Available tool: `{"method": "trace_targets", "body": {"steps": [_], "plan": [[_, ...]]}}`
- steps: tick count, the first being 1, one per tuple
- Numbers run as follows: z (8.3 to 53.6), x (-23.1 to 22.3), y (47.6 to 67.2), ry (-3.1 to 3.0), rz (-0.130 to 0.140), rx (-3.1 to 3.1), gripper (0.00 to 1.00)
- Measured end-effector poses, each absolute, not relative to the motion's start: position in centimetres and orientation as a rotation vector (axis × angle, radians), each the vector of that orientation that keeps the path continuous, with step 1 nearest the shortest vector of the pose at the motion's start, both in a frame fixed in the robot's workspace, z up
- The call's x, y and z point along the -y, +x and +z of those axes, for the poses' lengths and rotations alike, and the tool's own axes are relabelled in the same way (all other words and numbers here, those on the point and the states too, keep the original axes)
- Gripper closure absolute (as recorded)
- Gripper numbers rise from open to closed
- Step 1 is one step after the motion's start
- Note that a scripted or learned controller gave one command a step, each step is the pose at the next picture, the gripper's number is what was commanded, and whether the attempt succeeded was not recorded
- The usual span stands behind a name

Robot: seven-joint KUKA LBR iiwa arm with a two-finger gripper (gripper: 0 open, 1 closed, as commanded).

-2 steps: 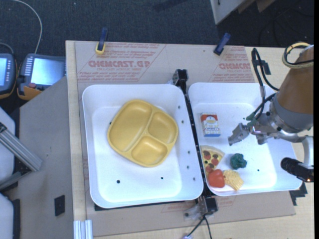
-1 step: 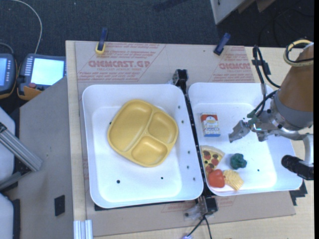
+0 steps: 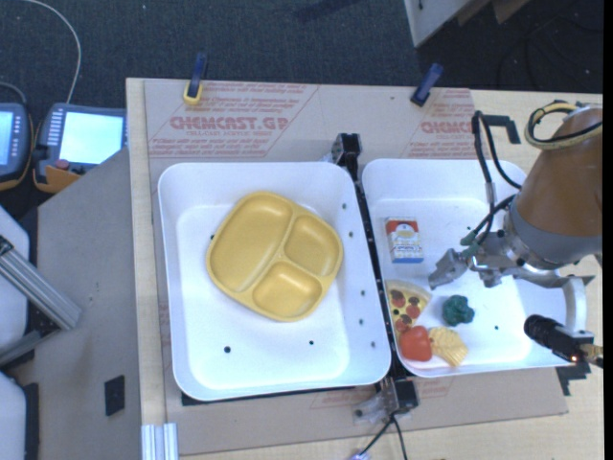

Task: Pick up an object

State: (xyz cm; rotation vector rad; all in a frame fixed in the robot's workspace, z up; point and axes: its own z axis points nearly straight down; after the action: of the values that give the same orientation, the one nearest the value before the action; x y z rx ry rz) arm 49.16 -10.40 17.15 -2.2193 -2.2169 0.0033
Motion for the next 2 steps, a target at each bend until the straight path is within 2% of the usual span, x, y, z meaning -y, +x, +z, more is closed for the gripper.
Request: {"method": "trace_targets", "body": {"steps": [1, 2], "plan": [[11.1, 9.7, 49.2, -2.218, 0.004, 2.217, 0.0], [8.6, 9.6, 49.3, -2.218, -0.003, 2.219, 0.0]]}}
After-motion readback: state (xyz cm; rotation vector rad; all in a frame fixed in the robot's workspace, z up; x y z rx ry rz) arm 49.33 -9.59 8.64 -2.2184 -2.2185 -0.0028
